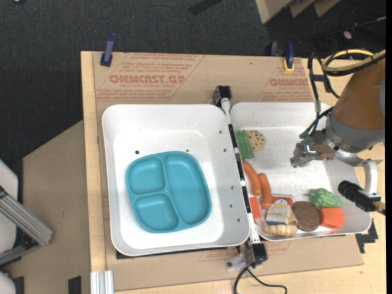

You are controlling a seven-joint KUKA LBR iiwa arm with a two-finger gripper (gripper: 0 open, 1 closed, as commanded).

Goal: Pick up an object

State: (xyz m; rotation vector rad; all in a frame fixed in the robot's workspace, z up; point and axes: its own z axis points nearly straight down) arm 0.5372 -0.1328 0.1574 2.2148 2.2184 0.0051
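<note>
**Bench fittings and surroundings**

A brown board (184, 72) printed with red lettering covers the bench. A blue clamp (108, 49) grips its edge at 11 o'clock, a yellow clamp (289, 59) at 1 o'clock. A black clip (222, 94) sits at 12 o'clock between the two bins. Dark carpet (73, 17) surrounds the bench.

Teal tray (169, 190); white bins (116, 164); orange carrots (257, 182); brown patty (305, 215); speckled cookie (256, 141).

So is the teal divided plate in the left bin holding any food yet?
Empty. The teal divided plate shows all three compartments bare; the toy food sits clustered in the right bin.
</note>
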